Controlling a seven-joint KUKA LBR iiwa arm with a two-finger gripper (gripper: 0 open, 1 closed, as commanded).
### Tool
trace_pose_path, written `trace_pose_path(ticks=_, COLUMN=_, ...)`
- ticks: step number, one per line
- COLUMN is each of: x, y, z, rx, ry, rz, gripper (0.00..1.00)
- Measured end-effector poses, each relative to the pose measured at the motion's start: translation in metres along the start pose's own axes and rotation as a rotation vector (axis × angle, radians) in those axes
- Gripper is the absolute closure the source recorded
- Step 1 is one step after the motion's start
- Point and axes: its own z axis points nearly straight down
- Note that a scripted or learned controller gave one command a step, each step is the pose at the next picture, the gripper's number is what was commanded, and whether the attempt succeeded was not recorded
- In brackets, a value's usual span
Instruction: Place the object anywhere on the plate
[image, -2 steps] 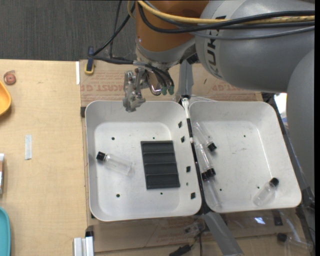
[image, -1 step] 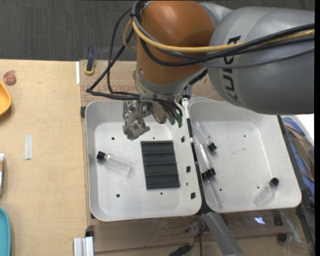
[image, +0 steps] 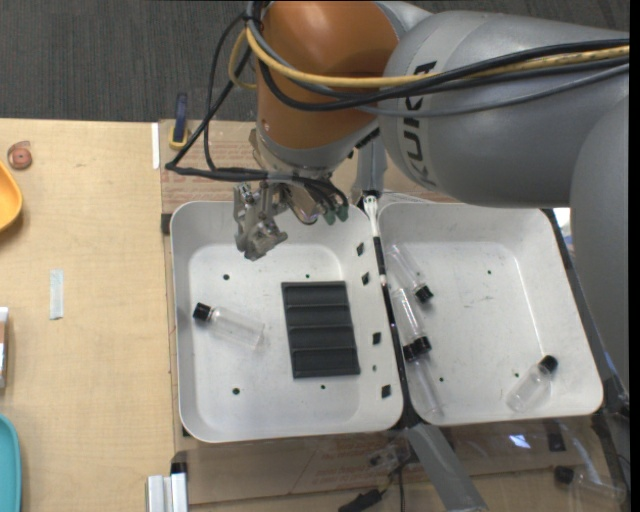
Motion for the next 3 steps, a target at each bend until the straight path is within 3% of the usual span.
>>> trace_pose_path(ticks=1, x=0.042, y=0.001, z=0.027, rx=0.0, ry=0.001, rz=-0.099, gripper=1.0)
trace_pose_path(ticks=2, x=0.11, y=-0.013, z=0.025, rx=0.0, ry=0.002, rz=-0.231, gripper=1.0)
trace_pose_path(ticks=3, x=0.028, y=-0.081, z=0.011, rx=0.0, ry=-0.001, rz=-0.22, gripper=1.0)
